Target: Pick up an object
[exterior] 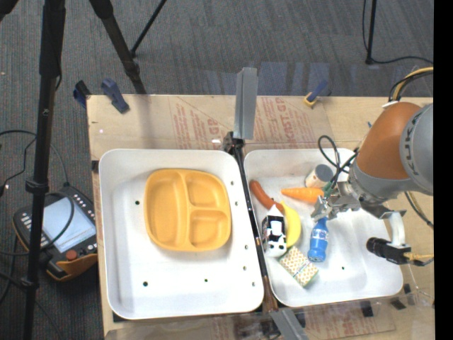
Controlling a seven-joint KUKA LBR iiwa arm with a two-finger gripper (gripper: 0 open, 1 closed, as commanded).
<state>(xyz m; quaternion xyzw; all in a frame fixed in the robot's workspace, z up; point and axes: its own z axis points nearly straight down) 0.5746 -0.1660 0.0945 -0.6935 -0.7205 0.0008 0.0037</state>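
1. The gripper (328, 207) is seen in the right bin (382, 278), hanging right over the top end of the small blue bottle (318, 240). That bottle looks like the likeliest target, so it's treated as the thing to be picked.

2. Where it sits: roughly mid-bin, lying with its cap end toward 12 o'clock. At its 9 o'clock the banana (291, 227) is found, with the black-and-white cow toy (274, 235) just past that. The checkered block (298, 267) lies at its 7 o'clock, near but not clearly touching. The carrot (303, 195) is up at 11 o'clock and the sausage (260, 193) further out toward 10.

3. Handling guess: the bottle is probably light, hollow plastic, stiff enough not to crush, but smooth and round, so slipping or rolling should be expected. It would best be taken across the body, below the neck, where the sides are straightest. The narrow top gives little to bite on.

4. Jaws: honestly can't be told from this angle. The fingertips are lost in cables and metal bits, so whether they're wide or pinched isn't clear. Nothing is visibly caught between them, and contact with the bottle's top can't be confirmed either.

5. The left bin (124, 289) has the yellow divided plate (188, 209) in it, well apart from the action.
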